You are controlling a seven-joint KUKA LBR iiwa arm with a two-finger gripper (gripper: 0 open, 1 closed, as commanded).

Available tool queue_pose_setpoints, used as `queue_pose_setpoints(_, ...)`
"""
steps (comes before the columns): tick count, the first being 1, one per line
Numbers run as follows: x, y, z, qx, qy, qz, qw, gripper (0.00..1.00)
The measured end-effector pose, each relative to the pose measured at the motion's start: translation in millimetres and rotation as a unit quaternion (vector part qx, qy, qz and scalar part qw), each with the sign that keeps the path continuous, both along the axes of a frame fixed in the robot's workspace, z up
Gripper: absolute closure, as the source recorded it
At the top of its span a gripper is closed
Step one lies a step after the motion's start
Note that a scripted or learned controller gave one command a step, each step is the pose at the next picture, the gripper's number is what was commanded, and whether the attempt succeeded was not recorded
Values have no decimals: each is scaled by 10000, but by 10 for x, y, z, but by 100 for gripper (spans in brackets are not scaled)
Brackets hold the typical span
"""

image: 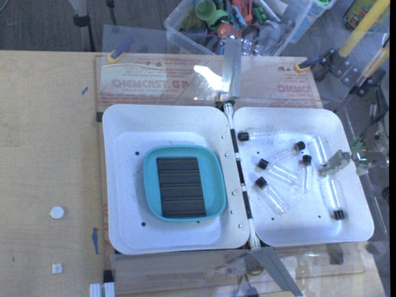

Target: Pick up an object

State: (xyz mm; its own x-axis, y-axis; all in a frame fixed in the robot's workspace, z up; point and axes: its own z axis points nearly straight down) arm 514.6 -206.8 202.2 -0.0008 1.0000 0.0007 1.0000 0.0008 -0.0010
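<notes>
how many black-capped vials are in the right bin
6 that I can count, all in the right bin: caps at top left, upper middle, centre, centre left, lower left, bottom right. Clear glass may hide more.

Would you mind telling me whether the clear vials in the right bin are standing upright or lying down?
Lying down: the vials rest on their sides across the right bin, black caps pointing various ways.

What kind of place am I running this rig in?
Probably a robotics lab bench: two white bins set side by side on a wooden bench, clear vials scattered as grasp items, and a tub of plastic toys behind.
</notes>
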Motion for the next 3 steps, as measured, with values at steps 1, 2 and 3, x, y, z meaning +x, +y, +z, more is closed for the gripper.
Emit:
queue_pose_setpoints(1,354,-103,-927,3,-134,475,9988,0)
queue_pose_setpoints(2,532,99,-1154,-10,-38,494,9988,0)
queue_pose_setpoints(3,541,99,-1050,-18,-55,497,9987,100)
